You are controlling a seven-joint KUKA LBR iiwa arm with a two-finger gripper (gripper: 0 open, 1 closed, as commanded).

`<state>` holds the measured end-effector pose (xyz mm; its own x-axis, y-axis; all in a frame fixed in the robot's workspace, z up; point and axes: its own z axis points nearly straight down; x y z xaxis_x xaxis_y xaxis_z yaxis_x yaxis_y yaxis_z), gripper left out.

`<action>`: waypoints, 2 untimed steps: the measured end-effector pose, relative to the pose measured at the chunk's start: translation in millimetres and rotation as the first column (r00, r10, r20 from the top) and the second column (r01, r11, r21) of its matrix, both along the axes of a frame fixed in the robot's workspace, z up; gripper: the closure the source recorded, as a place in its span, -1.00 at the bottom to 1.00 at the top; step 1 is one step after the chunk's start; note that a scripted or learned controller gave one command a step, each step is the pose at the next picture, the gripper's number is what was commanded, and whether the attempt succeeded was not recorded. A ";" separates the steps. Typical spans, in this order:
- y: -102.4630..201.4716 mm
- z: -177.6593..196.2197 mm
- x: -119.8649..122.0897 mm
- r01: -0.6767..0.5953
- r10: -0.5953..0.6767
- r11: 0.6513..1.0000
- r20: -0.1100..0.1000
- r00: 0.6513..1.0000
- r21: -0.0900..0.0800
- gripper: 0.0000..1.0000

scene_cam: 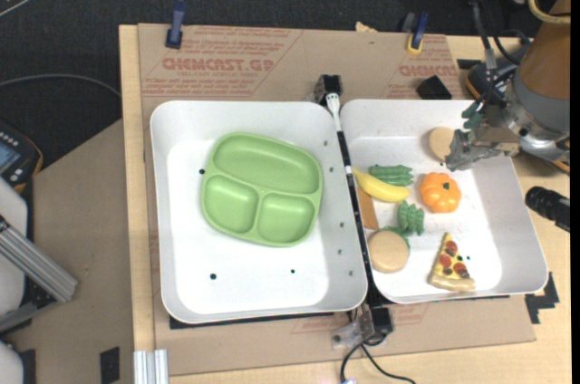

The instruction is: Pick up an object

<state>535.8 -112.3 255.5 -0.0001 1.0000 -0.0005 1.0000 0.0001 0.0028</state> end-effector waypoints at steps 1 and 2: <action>101.1 -20.6 -5.3 -0.010 0.010 1.000 -0.007 1.000 0.005 1.00; 83.7 61.2 -57.5 0.001 -0.001 1.000 0.004 1.000 0.001 1.00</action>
<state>478.2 -28.6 316.7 0.0008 1.0000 0.0003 1.0000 -0.0008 0.0072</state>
